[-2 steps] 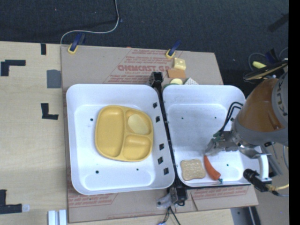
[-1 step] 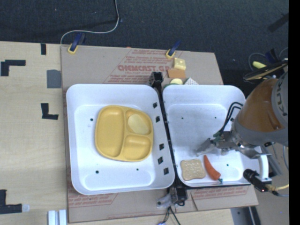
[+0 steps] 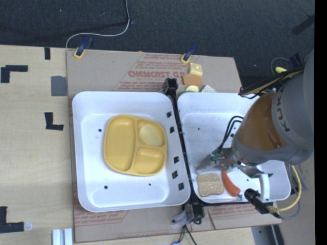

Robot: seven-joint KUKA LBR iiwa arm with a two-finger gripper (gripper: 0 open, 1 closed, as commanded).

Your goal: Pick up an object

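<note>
Grey and orange, the arm (image 3: pixel 278 121) comes in from three o'clock and hangs over the right bin (image 3: pixel 204 114), covering much of that bin's right half. White like its neighbour, the left bin (image 3: pixel 84 137) holds a yellow divided tray (image 3: pixel 134 144) lying flat near its middle. Under the wrist, the pincer (image 3: pixel 217 160) points toward nine o'clock, low over the right bin's floor; whether it is apart or together I cannot tell, and nothing shows clamped in it. At about six o'clock from the pincer, just beside it, lies a tan slice of bread (image 3: pixel 210 184) flat in the bin's near corner. Touching the bread's three o'clock edge, or nearly so, is an orange carrot-like piece (image 3: pixel 230 183), at roughly five o'clock from the pincer
</note>
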